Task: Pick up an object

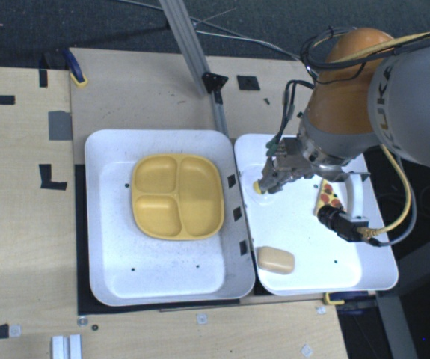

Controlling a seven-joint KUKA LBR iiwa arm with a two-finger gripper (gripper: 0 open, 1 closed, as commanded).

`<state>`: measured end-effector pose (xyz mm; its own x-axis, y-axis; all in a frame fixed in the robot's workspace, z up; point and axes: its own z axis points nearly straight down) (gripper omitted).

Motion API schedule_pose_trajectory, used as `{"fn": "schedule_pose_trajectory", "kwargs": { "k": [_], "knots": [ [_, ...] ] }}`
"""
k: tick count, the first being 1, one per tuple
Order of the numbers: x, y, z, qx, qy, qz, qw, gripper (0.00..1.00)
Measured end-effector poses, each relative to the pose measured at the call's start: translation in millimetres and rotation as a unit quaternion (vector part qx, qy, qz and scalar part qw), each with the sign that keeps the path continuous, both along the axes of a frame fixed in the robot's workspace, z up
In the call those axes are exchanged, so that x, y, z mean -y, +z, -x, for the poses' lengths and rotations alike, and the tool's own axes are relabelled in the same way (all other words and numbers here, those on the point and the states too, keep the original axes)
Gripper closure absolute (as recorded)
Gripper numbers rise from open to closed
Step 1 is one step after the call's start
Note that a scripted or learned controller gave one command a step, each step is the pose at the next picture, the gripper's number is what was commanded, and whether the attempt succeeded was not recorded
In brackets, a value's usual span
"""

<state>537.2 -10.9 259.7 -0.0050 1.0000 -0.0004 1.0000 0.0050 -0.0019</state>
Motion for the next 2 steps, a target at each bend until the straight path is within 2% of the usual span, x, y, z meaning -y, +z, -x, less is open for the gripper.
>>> {"fn": "schedule_pose_trajectory", "kwargs": {
  "k": [1,2],
  "knots": [
    [-48.1,-24.0,-1.3,-0.002,0.000,-0.0003,1.0000,1.00],
    [-98.4,-43.7,-12.3,0.000,0.000,0.0002,1.0000,1.00]
  ]
}}
